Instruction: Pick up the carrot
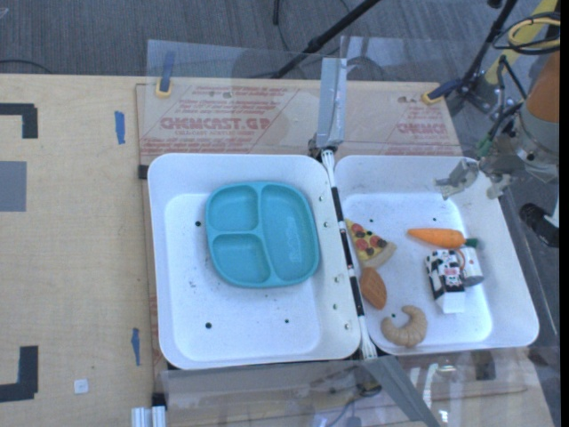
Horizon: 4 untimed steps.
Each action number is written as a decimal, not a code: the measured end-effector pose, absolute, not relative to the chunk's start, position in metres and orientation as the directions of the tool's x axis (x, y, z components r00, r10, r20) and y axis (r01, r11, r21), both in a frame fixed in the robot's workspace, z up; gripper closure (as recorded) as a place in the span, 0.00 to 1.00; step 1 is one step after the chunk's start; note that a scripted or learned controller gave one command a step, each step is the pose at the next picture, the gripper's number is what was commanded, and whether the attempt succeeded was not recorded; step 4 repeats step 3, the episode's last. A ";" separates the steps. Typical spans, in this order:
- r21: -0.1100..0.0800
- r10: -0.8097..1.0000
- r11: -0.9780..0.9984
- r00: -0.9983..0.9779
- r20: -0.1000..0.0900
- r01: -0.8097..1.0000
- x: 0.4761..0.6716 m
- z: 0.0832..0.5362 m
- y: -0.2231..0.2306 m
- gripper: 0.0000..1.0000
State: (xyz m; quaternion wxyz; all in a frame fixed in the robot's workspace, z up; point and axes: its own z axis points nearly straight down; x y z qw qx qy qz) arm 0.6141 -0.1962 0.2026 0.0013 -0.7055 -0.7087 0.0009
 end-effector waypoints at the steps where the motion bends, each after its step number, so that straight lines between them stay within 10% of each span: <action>1: 0.001 0.990 0.144 -0.144 -0.001 0.990 0.601 0.093 -0.181 0.00; 2: 0.002 0.990 0.143 -0.143 -0.001 0.990 0.602 0.101 -0.182 1.00; 4: -0.001 0.978 0.207 -0.207 0.000 0.978 0.582 0.189 -0.121 1.00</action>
